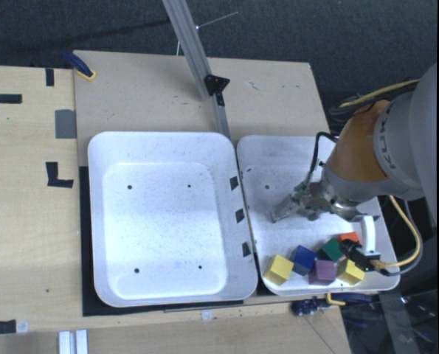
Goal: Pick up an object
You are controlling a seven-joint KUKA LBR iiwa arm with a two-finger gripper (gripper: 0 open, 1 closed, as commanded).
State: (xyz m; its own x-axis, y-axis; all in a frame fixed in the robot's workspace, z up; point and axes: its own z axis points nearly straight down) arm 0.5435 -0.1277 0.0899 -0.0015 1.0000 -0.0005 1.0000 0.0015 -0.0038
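Several small blocks lie along the front edge of the right bin (pixel 278 161): a yellow block (pixel 280 269), a blue block (pixel 303 258), a purple block (pixel 324 271), a green block (pixel 330 249), an orange block (pixel 347 237) and a second yellow block (pixel 352 273). My gripper (pixel 287 209) hangs low over the bare middle of the right bin, pointing left. It is behind the blocks and apart from them, with nothing seen in it.
The left bin (pixel 160 212) sits beside the right one, with a raised shared rim between them. A slanted metal pole (pixel 189 35) rises behind the bins. The arm's orange band (pixel 359 150) and cables (pixel 403 242) crowd the right bin's right side.
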